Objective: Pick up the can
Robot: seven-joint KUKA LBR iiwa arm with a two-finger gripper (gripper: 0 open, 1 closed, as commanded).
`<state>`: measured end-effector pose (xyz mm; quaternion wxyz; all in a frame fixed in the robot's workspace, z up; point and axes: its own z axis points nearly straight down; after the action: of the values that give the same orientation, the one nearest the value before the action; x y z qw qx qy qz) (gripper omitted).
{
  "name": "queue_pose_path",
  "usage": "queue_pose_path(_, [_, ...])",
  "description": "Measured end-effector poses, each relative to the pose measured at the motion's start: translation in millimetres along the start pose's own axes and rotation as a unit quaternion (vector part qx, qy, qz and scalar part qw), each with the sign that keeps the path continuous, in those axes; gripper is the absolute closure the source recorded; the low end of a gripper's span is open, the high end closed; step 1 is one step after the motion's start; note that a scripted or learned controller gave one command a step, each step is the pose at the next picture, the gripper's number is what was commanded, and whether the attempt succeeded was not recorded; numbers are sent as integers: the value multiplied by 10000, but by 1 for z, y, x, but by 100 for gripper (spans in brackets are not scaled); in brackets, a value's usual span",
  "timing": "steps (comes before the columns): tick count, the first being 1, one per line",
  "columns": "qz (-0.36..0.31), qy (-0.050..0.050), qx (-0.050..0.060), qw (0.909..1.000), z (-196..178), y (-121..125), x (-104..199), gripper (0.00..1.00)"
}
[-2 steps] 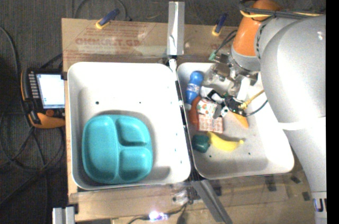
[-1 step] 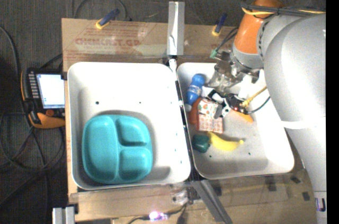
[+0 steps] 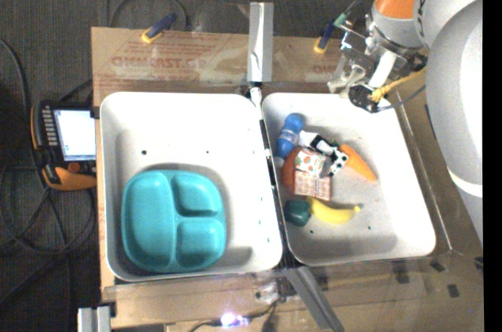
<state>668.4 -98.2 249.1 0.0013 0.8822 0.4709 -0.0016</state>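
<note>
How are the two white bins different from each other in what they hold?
The left bin holds one thing, a teal divided plate lying flat near its front; the right bin holds a heap of small things, among them a can, a banana, a carrot and a blue bottle. The gripper is at the right bin's far rim, not at the left bin. Both bins are shallow, white and alike in shape.

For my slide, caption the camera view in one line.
Gripper hangs over the right bin's far edge, apart from the can lying in a toy clutter; a teal tray sits in the left bin.
</note>
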Motion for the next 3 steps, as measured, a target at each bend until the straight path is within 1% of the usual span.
queue_pose_path(1, [-1160, 8, 18, 9932, -6, -99, -35, 100])
queue_pose_path(2, [-1164, 12, 20, 9932, -6, -100, -35, 0])
queue_pose_path(3, [-1051, 3, 20, 9945, 67, -83, -10, 0])
